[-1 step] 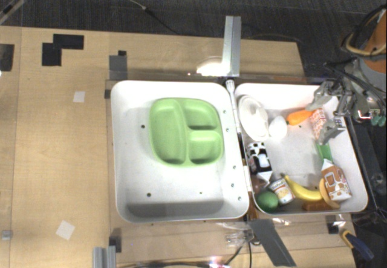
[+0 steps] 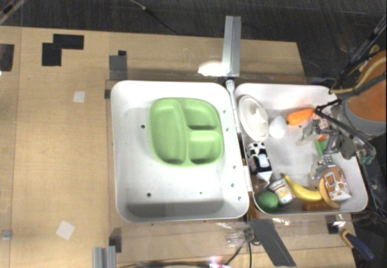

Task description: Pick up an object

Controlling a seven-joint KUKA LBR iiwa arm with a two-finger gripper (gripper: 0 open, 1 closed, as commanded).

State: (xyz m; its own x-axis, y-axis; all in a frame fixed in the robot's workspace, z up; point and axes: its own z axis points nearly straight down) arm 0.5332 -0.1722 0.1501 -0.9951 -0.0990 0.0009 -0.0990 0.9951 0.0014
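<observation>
Yellow banana (image 2: 302,190) | curved, lying in right bin (image 2: 290,215) | tool (image 2: 323,150) state: cannot tell

Bright, even overhead light on the bench (image 2: 54,158), and the two white bins come close to washing out. There's a hot glare patch at the far rim of the left bin (image 2: 211,69). Soft grey shadow pools along that bin's near wall. Detail is slightly soft overall, with the clutter in the right bin (image 2: 357,200) smeared.
</observation>
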